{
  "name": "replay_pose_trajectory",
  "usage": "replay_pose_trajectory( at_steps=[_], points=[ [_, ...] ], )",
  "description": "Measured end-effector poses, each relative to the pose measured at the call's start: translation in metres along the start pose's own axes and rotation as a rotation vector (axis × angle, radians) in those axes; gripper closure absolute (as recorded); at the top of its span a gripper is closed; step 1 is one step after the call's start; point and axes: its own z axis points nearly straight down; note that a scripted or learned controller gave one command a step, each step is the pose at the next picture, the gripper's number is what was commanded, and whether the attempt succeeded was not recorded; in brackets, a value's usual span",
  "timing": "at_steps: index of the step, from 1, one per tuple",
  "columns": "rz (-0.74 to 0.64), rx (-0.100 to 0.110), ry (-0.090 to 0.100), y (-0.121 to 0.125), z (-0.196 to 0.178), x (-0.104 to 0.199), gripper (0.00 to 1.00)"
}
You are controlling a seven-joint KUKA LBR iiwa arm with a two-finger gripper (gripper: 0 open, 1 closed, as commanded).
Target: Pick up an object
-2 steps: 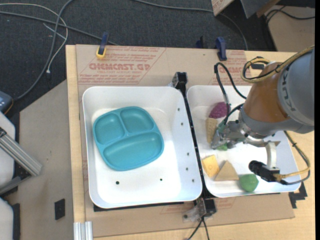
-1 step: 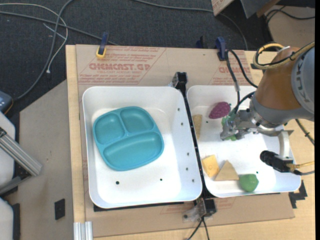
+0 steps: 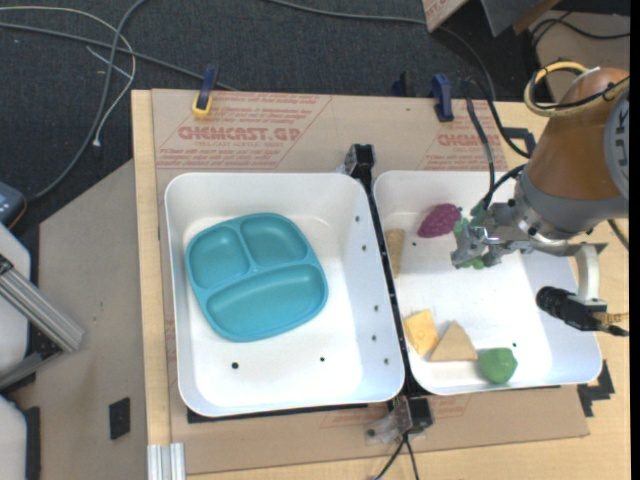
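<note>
While your end effector [image 3: 470, 253] hovers in the right bin [image 3: 520, 313] beside the purple object [image 3: 438, 219], you cannot tell its grip state.

- My one camera sits fixed above the tabletop [image 3: 280, 118] and looks down on it at a slant.
- The far edge of the board lies toward the top of the picture, the near edge toward the bottom.
- It stands far enough back that I see both white bins whole, the left bin [image 3: 200, 368] and the right bin [image 3: 520, 308], with dark floor [image 3: 80, 68] beyond the board at top and left.
- The arm [image 3: 580, 158] enters from the picture's right side.
</note>
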Motion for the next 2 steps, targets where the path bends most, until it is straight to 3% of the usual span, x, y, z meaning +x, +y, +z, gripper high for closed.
replay_pose_trajectory(
  at_steps=[1,2],
  points=[
    [0.000,-0.003,-0.001,-0.005,-0.050,-0.007,1.00],
    [-0.004,0.006,0.004,-0.011,-0.045,0.050,1.00]
  ],
)
